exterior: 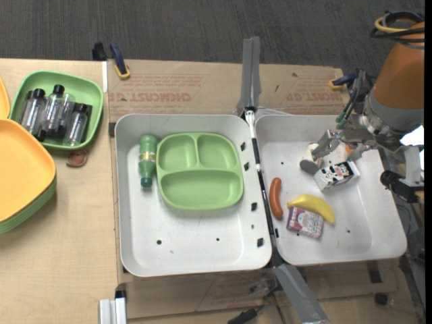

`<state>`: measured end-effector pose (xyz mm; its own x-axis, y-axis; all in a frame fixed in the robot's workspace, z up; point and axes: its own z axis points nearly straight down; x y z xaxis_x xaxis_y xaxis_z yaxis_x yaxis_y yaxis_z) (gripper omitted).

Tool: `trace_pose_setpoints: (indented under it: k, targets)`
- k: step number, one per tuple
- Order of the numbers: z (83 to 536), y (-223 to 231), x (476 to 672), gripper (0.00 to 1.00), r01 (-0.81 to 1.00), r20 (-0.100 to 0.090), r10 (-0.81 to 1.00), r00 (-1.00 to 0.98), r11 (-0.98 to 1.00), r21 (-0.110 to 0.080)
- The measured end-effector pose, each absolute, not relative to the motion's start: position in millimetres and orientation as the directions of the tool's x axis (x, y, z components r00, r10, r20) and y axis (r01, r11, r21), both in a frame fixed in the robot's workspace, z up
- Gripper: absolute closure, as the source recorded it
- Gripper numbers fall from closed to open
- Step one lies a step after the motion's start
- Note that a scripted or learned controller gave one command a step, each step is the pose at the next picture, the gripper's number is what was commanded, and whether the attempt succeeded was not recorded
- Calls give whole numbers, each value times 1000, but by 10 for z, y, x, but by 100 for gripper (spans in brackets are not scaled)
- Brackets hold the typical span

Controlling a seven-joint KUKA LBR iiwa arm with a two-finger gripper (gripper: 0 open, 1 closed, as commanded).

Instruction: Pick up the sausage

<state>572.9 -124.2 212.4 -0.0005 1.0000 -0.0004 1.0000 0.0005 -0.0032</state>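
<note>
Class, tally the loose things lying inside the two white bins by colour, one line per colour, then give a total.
Green: 2 — plate, bottle
Red: 1 — sausage
Yellow: 1 — banana
Purple: 1 — pouch
White: 1 — carton
Total: 6

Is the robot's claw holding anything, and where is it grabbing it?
It cannot be told. The gripper hovers in the right bin beside a small carton. The sausage lies untouched.
</note>
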Motion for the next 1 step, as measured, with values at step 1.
trace_pose_setpoints:
  k: [1]
  targets:
    - [2170, -1882, 6056, 0, 998, -2, 998, -66, 66, -1]
